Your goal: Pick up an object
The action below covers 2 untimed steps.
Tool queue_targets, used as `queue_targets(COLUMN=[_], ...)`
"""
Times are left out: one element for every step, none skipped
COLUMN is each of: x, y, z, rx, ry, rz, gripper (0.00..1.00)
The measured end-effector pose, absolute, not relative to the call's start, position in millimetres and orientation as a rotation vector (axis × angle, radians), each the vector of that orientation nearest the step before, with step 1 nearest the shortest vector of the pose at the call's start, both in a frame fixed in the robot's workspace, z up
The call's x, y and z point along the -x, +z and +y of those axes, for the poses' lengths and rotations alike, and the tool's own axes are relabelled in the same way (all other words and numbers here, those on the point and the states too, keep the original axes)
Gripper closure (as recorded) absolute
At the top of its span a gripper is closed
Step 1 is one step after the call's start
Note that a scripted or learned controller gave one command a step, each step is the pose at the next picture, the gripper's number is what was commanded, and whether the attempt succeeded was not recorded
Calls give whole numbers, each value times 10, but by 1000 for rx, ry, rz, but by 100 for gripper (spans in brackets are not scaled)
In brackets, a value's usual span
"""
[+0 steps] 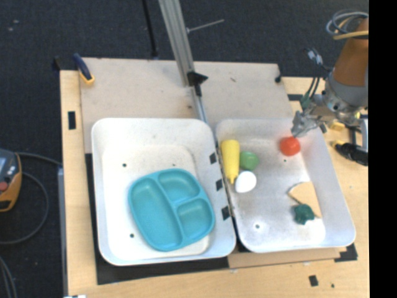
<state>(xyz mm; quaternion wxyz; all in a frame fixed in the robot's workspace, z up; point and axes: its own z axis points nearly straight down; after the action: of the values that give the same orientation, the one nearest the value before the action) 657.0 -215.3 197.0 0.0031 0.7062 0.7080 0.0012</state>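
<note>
In the right bin (pixel 273 228) lie a yellow cylinder (pixel 230 159), a green ball (pixel 249 160), a white egg-shaped object (pixel 245 182), a red ball (pixel 289 145), a tan wedge (pixel 303 193) and a dark green piece (pixel 303 214). My gripper (pixel 302 124) hangs over the bin's far right rim, just above and to the right of the red ball. Nothing shows between its fingers.
The left bin (pixel 111 141) holds a blue divided plate (pixel 171 208). A metal post (pixel 177 33) rises behind the bins. A blue and yellow tool (pixel 82 68) lies at the bench's back left corner.
</note>
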Motion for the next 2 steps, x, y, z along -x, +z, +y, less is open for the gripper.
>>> queue_targets(x=[-6579,-6560], y=[2513,2576], z=[-2170,-1726], rx=[-2215,-2215], ry=[4,2], rz=[2219,2227], gripper=[100,100])
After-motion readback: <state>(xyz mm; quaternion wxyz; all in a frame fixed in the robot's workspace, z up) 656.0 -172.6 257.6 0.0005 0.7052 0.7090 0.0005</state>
